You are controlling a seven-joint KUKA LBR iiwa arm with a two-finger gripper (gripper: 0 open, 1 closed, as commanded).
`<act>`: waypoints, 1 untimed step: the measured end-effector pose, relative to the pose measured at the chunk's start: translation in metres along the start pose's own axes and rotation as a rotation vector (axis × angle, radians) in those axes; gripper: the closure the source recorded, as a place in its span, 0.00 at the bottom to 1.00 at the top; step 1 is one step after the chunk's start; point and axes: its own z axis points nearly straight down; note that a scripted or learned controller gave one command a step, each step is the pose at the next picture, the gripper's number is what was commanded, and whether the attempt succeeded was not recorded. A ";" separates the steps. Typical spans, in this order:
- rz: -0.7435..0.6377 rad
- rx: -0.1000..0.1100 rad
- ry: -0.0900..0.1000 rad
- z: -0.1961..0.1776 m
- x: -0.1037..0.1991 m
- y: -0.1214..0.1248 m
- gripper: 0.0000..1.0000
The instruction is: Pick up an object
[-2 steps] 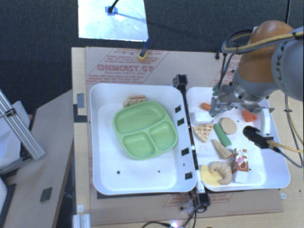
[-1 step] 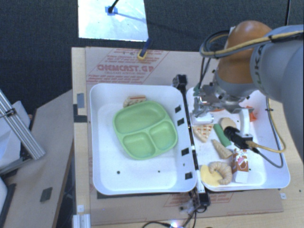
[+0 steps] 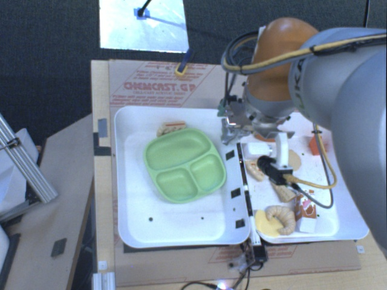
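Dark textured ground lies behind the bench [image 3: 66,162], which carries a cardboard sheet [image 3: 157,86] and two white bins side by side; a silvery sheet [image 3: 142,17] lies beyond them. The left bin [image 3: 130,180] holds a green divided plate [image 3: 184,165] near its middle, with a small sandwich [image 3: 172,127] just behind the plate's far edge. The grey arm [image 3: 338,83] comes in from the right, its orange band [image 3: 278,53] above the wrist; the gripper [image 3: 231,128] hangs over the far end of the seam between the bins; whether it is apart or together I cannot tell, and nothing is seen clamped in it. The right bin [image 3: 341,216] holds the other things: a croissant [image 3: 283,217] resting on a yellow disc [image 3: 263,222] at the near edge, well apart from the gripper; a small red and white carton [image 3: 306,213] just beside the croissant; a tan disc [image 3: 295,160] mid-bin; an orange piece [image 3: 315,145] near the far right. The sandwich lies to the gripper's left, in the other bin, nearer to it than the croissant.
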 end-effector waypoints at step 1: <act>0.002 0.002 -0.001 0.003 0.039 -0.006 1.00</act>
